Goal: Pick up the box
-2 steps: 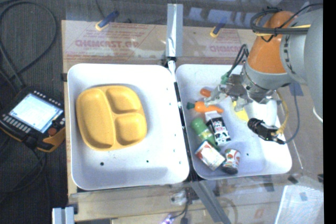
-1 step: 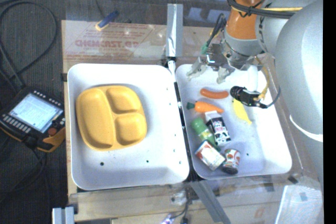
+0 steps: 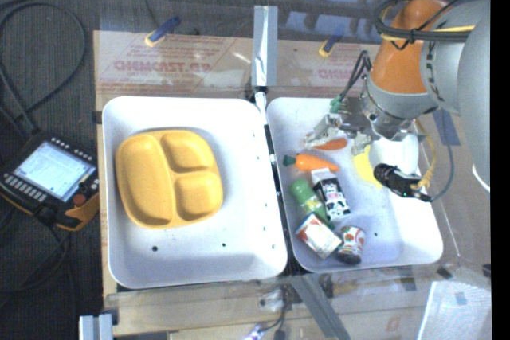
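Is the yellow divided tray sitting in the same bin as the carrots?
No, the yellow divided tray lies in the left white bin, while the orange carrots lie in the right white bin.

Two white bins (image 3: 119, 267); one yellow tray (image 3: 170, 176); two carrots (image 3: 315, 162); one box (image 3: 317, 236).

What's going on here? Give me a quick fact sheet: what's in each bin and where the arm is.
left bin: yellow divided tray
right bin: carrot, green bottle, black-and-white carton, red-and-white box, small can
arm: reaches over the right bin's far end
gripper: above the bin's far side, near a second carrot
box status: lying in the bin, not picked up
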Controlling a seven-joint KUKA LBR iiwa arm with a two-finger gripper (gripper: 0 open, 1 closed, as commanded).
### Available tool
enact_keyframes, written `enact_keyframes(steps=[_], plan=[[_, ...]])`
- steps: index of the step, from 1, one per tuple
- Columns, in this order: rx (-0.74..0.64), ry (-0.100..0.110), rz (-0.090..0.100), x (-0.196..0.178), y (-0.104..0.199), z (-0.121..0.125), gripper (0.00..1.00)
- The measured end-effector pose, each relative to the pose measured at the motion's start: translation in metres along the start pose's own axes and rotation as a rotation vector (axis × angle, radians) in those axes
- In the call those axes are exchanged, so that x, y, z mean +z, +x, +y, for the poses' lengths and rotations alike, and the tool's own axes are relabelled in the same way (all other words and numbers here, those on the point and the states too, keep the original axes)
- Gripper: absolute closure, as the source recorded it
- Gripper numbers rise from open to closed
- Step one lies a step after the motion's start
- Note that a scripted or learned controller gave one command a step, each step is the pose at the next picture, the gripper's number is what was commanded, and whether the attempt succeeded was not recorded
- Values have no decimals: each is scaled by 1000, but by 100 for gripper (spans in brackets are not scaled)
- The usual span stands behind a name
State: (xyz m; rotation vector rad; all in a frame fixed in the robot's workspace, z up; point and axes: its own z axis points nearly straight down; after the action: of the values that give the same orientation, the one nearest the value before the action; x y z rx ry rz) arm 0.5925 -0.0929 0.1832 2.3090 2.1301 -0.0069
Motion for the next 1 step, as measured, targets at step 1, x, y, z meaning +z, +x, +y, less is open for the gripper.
enact_keyframes(steps=[1], plan=[[-1, 2, 1, -8, 1, 0, 100]])
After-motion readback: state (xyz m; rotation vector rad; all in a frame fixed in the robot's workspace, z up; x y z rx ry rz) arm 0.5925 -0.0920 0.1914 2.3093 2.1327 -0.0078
